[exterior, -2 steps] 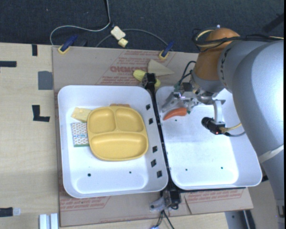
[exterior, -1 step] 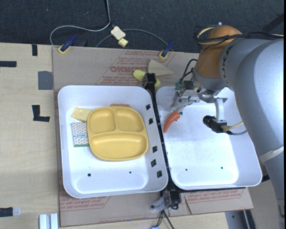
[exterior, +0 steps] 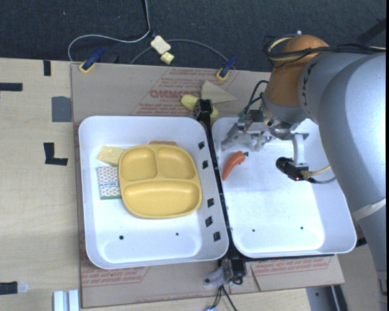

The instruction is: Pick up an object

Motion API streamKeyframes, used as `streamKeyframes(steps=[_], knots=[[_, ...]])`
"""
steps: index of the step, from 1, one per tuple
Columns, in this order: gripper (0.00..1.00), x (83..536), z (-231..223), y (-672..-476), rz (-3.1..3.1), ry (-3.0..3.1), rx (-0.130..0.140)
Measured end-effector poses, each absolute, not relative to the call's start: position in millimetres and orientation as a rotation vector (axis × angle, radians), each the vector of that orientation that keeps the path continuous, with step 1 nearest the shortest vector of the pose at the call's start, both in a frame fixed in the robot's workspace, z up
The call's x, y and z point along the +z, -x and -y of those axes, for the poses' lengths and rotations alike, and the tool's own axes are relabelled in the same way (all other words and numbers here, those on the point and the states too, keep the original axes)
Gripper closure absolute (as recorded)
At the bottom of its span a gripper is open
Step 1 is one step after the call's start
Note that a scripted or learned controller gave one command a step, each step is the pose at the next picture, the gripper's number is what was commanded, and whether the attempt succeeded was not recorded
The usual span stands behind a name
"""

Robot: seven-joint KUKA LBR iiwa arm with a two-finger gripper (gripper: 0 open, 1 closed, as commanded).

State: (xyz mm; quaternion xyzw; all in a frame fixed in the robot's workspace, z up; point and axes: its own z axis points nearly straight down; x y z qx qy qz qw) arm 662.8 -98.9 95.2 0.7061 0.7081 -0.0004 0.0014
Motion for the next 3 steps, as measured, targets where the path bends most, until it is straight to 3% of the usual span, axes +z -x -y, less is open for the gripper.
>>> streamKeyframes(steps=[1, 2, 3], knots=[[0.0, 86, 95, -640.8, -2.218, -2.218, 0.002], [0.0, 85, 96, -666.0, -2.224, -2.218, -0.002], [0.0, 87, 97, -633.6, -2.219, -2.217, 0.002]])
